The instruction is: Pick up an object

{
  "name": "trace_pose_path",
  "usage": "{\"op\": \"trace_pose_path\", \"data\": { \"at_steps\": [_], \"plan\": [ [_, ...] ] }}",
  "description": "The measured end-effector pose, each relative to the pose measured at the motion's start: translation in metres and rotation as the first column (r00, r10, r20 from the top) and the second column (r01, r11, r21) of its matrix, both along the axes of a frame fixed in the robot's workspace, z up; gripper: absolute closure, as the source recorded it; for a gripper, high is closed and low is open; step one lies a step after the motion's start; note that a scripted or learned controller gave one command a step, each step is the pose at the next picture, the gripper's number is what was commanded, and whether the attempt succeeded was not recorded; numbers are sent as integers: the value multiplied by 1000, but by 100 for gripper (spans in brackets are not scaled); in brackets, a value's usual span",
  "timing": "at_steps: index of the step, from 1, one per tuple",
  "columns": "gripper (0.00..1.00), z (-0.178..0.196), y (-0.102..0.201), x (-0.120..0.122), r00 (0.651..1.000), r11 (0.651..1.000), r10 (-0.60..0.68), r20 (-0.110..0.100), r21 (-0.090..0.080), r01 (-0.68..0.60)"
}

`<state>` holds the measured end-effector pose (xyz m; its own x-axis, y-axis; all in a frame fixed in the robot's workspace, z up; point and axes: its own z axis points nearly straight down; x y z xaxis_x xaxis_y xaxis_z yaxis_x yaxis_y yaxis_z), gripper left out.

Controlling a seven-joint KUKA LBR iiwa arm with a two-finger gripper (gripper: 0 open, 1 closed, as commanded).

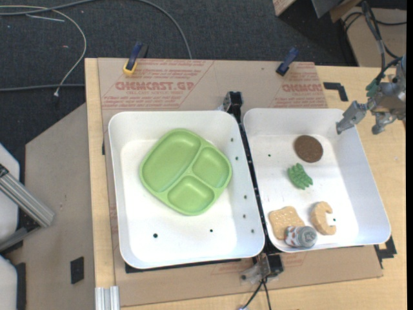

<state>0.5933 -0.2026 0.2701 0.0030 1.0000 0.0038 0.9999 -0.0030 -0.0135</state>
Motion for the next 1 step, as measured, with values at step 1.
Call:
{"op": "trace_pose_path", "data": {
  "at_steps": [1],
  "plan": [
    [0,7,1,2,1000,1000,4,12,-3,-4]
  ]
}}
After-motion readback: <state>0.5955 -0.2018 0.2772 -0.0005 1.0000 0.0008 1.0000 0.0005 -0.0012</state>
